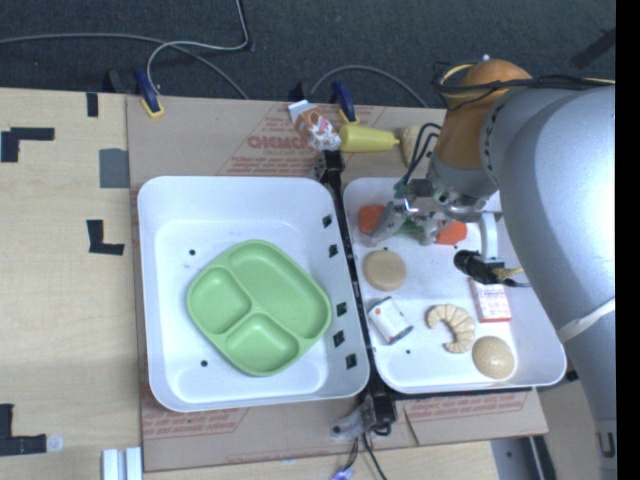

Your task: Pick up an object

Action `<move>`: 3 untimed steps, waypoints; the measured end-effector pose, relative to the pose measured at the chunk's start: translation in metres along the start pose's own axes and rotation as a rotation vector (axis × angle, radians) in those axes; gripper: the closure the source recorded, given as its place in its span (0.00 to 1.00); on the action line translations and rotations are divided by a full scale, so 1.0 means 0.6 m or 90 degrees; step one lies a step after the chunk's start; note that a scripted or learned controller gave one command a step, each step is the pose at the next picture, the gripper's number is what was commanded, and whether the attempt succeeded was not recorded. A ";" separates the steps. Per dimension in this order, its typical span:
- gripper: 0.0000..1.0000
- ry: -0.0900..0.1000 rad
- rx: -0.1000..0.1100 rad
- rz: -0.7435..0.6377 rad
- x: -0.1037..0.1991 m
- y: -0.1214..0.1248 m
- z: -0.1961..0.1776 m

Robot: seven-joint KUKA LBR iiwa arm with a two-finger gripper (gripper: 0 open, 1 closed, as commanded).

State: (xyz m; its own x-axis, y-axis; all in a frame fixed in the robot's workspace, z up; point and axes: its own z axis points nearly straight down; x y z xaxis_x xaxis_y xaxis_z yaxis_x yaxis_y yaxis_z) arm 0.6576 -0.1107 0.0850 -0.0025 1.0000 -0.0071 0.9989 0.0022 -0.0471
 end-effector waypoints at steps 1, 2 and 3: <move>0.00 -0.002 0.002 0.000 0.002 0.001 0.002; 0.00 -0.001 0.002 -0.001 0.000 0.002 0.003; 0.00 0.003 0.002 -0.002 -0.005 0.002 0.004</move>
State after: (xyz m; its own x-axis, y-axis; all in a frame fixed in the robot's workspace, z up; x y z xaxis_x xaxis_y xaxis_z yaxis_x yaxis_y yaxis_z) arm 0.6589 -0.1137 0.0827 -0.0050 1.0000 -0.0018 0.9987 0.0049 -0.0510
